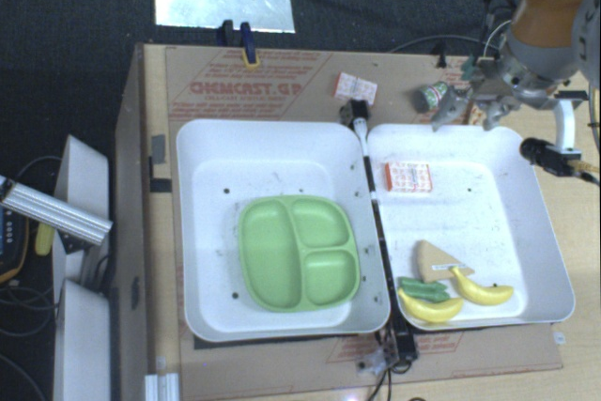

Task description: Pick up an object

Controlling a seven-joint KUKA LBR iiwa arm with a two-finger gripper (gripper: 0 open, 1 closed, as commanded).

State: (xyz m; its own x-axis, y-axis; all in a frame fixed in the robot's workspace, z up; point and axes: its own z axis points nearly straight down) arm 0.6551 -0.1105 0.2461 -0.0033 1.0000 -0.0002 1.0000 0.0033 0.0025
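Here, fingers (467,111) spread, holding nothing, above right bin's (535,202) far rim, red-and-white packet (408,177) below-left.

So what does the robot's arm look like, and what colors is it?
The arm is fat and rounded, with a shiny orange band over a grey metal wrist. Thin dark cables loop beside it. At its tip sits a small grey two-finger gripper, with a white and black piece sticking out on the side.

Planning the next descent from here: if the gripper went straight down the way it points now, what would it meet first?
Probably the far rim of the right bin or the bench just behind it. The gripper hangs over that edge, short of the red-and-white packet. Depth is hard to judge from this slant.
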